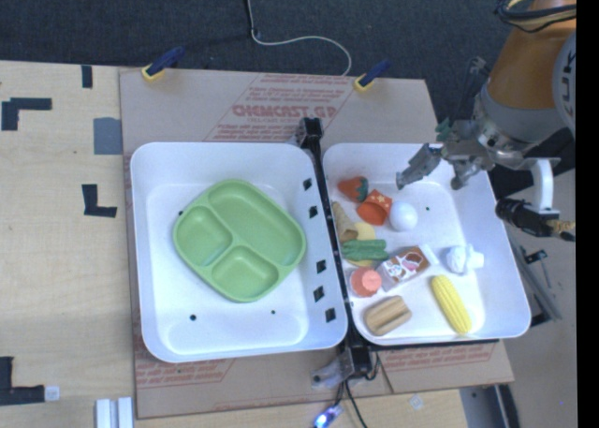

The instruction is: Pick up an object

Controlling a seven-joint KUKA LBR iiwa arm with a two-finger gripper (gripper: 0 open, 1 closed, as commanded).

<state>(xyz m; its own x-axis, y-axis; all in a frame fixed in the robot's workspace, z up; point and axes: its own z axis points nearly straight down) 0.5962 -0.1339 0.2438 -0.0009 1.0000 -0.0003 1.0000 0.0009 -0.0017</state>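
Note:
My gripper [438, 176] hangs over the far part of the right bin [496, 229], open, with nothing between its fingers. Just below and left of it lies a white ball [403, 216]. Beside the ball are an orange piece [374, 206] and a red piece [353, 188]. Nearer the front sit a green pickle [363, 249], a small carton [403, 266], a red slice [365, 280], a bread roll [387, 314], a yellow corn cob [451, 303] and a small white object [460, 258].
The left bin [159, 183] holds a green divided plate [240, 239]. A black divider [316, 220] runs between the bins. Both bins rest on cardboard [271, 108] clamped at the back. A white cable [281, 40] trails behind.

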